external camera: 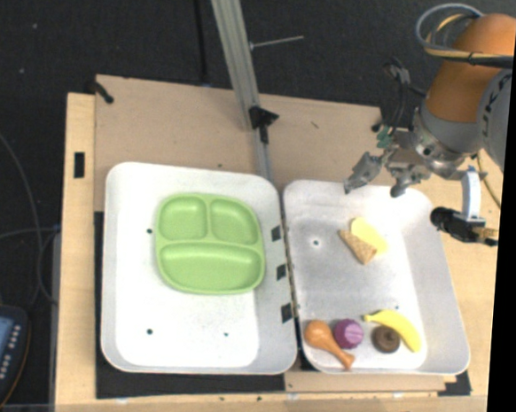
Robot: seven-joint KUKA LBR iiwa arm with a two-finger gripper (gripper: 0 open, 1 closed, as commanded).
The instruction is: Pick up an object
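- Gripper [377,184] hangs over the far edge of the right bin [440,259] in the camera view, its two fingers spread apart with nothing between them.
- The right bin carries the candidates: a yellow-and-tan wedge [362,240] near its middle, and along the near edge a banana [397,327], a small brown piece [386,340] touching it, a purple piece [348,332] and an orange pear-shaped piece [326,336] packed close together.
- The left bin [129,262] holds a green divided plate [209,245], well apart from the arm.
- The wedge looks like the best choice: it lies alone, nearest the fingers, with bare floor on every side.
- To do this well, the arm should centre over the wedge, turn the wrist so the fingers straddle its narrow width, then descend straight until the tips are beside it before closing.
- The near-edge cluster is riskier; a finger would likely nudge a neighbour or catch the bin wall.
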